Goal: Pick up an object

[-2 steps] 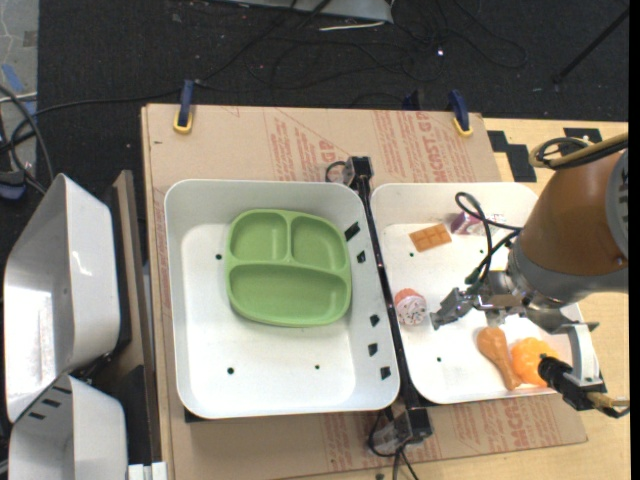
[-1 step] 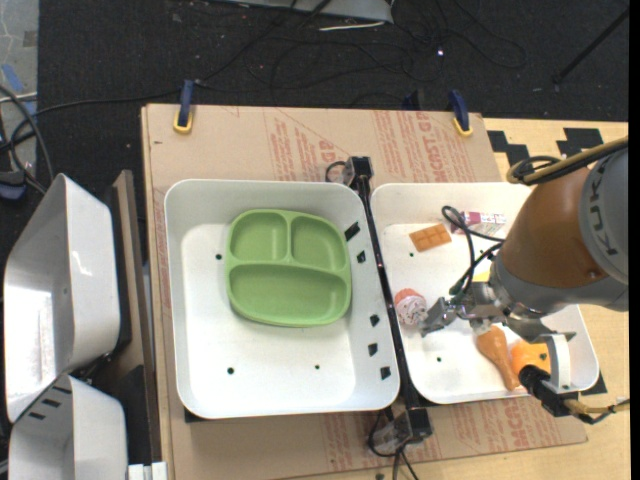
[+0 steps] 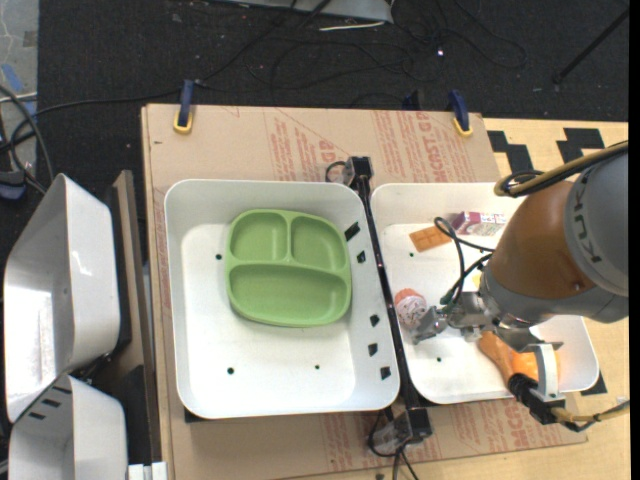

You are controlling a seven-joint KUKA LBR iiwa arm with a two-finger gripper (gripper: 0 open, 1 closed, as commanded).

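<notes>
Two white bins side by side on a cardboard-topped bench (image 3: 300,138). Arm (image 3: 600,228) reaching in from 3 o'clock, orange band (image 3: 535,253) hanging over the right bin (image 3: 440,380).

Gripper (image 3: 432,325) down low inside the right bin, over toward its 9 o'clock wall, close to the divider between the bins. Can't tell from this angle whether it's clenched or released, too small and too cluttered with cables. Nothing visibly gripped.

Small pink-and-white roundish object (image 3: 408,303) sitting on the bin floor just beside the gripper, at about 10 o'clock from it. Touching or a hair apart? Can't say.

Other stuff in the right bin:
- flat orange tile-looking piece (image 3: 428,238) up toward 12 o'clock
- purple-and-white packet (image 3: 478,222) just to the 2 o'clock side of that tile, partly tucked behind the arm
- orange chunk (image 3: 497,350) at 4 o'clock from the gripper, partly hidden under the wrist

Left bin (image 3: 200,298) holding a green divided plate (image 3: 290,268), lying flat, a bit toward 12 o'clock of the bin's centre, well apart from the gripper.
</notes>
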